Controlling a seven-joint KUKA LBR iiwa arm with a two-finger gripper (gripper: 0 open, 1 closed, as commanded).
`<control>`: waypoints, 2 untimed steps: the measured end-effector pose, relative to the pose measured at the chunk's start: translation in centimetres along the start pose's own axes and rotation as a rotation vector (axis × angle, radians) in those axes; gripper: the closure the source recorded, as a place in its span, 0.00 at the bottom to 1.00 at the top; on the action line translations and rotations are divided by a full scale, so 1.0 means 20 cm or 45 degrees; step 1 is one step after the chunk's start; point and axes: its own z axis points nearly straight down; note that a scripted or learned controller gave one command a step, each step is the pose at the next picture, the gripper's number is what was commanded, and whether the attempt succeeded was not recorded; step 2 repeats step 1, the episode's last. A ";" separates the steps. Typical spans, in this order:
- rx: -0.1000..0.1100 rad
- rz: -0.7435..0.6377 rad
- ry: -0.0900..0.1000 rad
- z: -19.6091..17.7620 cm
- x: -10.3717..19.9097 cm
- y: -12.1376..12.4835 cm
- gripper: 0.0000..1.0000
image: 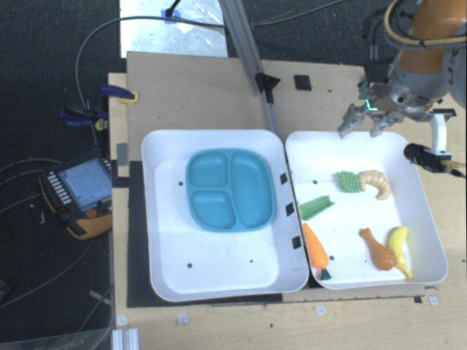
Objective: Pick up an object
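Toy foods sit in the right white bin (416, 195): a green knobbly broccoli piece (350, 181) touching a tan croissant (377, 183), a green pea pod (315, 207), an orange carrot (315, 246), a brown drumstick (377, 250) beside a yellow banana (400, 249). The claw (363, 121) hovers over the bin's far edge, fingers spread, pinching nothing. A blue divided plate (230, 189) lies in the left white bin (164, 254).

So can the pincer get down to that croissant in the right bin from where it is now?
Probably yes. The pincer hangs above the right bin's far edge, and the croissant lies uncovered nearby; only the green broccoli piece touches its side.
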 end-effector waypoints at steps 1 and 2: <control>-0.005 -0.001 -0.001 -0.01 0.00 0.00 0.00; -0.005 -0.001 -0.001 -0.01 0.00 0.00 0.00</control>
